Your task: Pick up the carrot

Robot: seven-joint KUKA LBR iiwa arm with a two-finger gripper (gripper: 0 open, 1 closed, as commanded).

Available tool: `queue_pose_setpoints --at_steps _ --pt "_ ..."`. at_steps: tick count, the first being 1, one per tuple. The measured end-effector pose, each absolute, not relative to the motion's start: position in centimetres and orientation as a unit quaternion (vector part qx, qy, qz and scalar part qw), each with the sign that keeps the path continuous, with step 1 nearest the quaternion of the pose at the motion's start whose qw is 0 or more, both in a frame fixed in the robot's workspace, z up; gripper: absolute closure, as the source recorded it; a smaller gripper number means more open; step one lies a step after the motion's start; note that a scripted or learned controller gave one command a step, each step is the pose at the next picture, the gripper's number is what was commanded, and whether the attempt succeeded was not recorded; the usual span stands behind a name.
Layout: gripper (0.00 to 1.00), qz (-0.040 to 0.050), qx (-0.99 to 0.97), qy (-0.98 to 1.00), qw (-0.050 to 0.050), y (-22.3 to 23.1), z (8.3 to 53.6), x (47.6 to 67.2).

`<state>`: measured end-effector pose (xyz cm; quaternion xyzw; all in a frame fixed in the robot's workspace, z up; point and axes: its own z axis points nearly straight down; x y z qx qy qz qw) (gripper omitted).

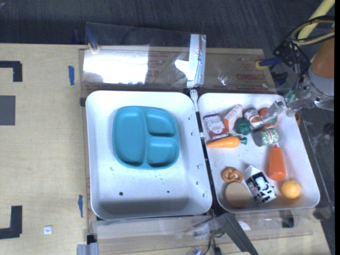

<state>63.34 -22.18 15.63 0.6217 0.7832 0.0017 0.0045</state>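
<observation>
carrot (pixel 225 142) | we see it orange, tapered, with a green leafy top | we find it lying flat, roughly level across the view, tip to the left, green end to the right | we place it in the right bin, near that bin's left wall, free of any grip

Bright overhead light, plastic-sheet (pixel 141 62) glare

A single fixed camera looks down from above the bench (pixel 37 142) at a slant. It sits far enough back to take in both white bins, the left bin (pixel 101 158) and the right bin (pixel 305 158), side by side. Dark floor (pixel 159 4) runs along the top edge.
</observation>
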Motion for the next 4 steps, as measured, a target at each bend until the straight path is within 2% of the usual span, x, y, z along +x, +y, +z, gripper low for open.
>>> queue_pose_setpoints --at_steps 1,2,3,4 --pt "0.0 0.0001 0.641 0.768 0.001 -22.5 16.7 55.1" --pt "0.0 0.0004 0.54 0.842 0.003 -22.2 14.3 64.9" --pt "0.0 0.0002 0.546 0.837 0.002 -22.4 16.2 57.5" --pt "1.0 0.0009 0.546 0.838 0.004 -22.4 17.3 57.7"
